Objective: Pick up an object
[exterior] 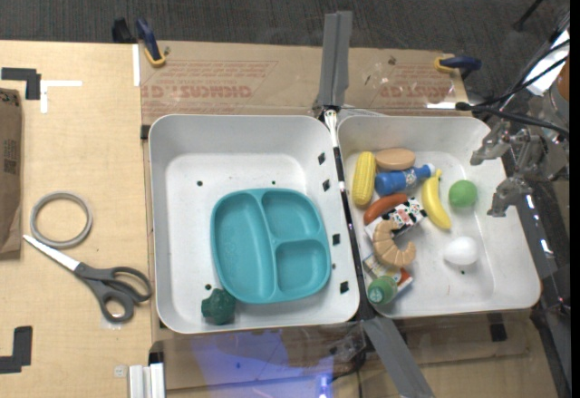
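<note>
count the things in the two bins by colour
yellow: 2, corn and banana
green: 3, ball, dark lump, small piece
teal: 1, divided plate
blue: 1, bottle
white: 1, egg
tan: 2, round disc, sliced bread
red-orange: 1, sausage
black and white: 1, small toy
total: 12

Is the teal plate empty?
Yes. The plate shows three bare compartments; the green toy lies outside its rim.
</note>
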`<state>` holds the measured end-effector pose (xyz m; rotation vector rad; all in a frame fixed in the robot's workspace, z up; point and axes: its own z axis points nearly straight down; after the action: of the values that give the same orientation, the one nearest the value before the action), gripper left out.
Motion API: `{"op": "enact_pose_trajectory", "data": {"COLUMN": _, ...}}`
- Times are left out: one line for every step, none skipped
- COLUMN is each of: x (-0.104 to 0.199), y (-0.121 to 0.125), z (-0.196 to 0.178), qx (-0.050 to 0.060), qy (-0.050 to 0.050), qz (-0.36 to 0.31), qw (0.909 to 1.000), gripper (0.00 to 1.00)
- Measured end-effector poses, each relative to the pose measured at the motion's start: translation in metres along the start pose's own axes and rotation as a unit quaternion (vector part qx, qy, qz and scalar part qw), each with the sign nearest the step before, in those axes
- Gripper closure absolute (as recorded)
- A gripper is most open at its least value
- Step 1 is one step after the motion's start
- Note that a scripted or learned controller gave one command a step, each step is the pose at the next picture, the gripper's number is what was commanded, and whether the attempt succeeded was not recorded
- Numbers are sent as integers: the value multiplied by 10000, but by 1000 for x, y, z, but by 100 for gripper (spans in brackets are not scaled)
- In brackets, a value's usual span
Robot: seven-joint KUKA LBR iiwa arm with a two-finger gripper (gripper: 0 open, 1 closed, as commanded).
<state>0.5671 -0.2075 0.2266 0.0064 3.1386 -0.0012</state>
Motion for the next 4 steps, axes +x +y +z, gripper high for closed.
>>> {"op": "enact_pose_trajectory", "data": {"x": -39, "y": -1, "z": 133, "qx": 3, "qy": -13, "qz": 414, "qw": 9991, "gripper": 0}}
{"op": "enact_pose_trajectory", "data": {"x": -46, "y": 63, "z": 134, "qx": 2, "qy": -2, "qz": 1106, "qw": 9939, "gripper": 0}}
{"op": "enact_pose_trajectory", "data": {"x": -49, "y": 116, "z": 133, "qx": 2, "qy": -14, "qz": 1252, "qw": 9921, "gripper": 0}}
{"op": "enact_pose_trajectory", "data": {"x": -50, "y": 114, "z": 123, "qx": 22, "qy": -34, "qz": 1243, "qw": 9922, "gripper": 100}}
